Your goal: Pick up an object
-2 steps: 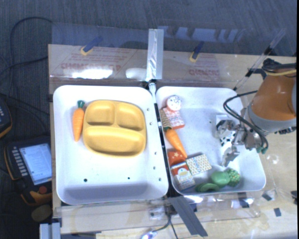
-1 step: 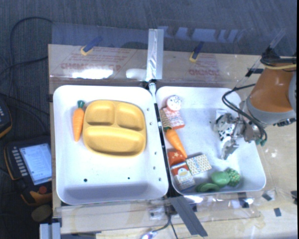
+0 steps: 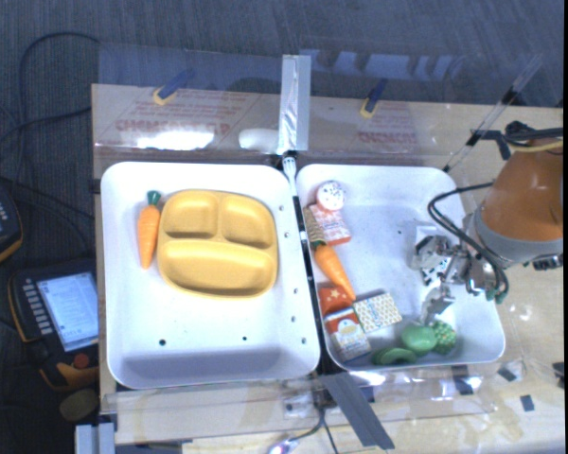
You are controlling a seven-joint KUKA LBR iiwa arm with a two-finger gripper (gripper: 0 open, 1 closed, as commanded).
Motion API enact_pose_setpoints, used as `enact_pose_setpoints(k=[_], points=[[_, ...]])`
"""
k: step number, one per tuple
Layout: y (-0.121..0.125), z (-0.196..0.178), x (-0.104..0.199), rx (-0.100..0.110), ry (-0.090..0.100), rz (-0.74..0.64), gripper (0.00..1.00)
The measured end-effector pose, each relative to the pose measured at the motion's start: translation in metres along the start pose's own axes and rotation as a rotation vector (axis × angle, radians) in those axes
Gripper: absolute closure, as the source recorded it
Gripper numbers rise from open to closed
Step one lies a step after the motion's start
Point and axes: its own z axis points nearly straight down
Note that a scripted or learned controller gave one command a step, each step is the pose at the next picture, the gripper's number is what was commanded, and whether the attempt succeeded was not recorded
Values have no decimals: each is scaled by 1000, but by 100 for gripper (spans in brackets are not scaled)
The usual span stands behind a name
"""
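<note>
My gripper (image 3: 439,289) hangs low over the right side of the right bin (image 3: 398,189), reaching in from the right under the arm's orange band (image 3: 525,197). Just below it lies a green toy vegetable (image 3: 417,340) against the bin's front wall. A patterned small box (image 3: 378,310) sits to the gripper's left. Along the bin's left wall lie a round white and pink item (image 3: 330,195), a red and white packet (image 3: 325,223), an orange carrot (image 3: 332,266) and a red box (image 3: 342,326).
The left bin (image 3: 123,282) holds a yellow divided tray (image 3: 218,242) and a second carrot (image 3: 149,230) beside it. Black cables (image 3: 450,218) loop near the wrist. A handheld pendant (image 3: 62,305) lies left of the bench.
</note>
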Motion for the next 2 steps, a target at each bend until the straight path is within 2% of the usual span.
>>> enact_pose_setpoints(k=[1, 2], points=[[-7, -1, 42, 0, -2, 33, 0], [-7, -1, 41, 2, -2, 5, 0]])
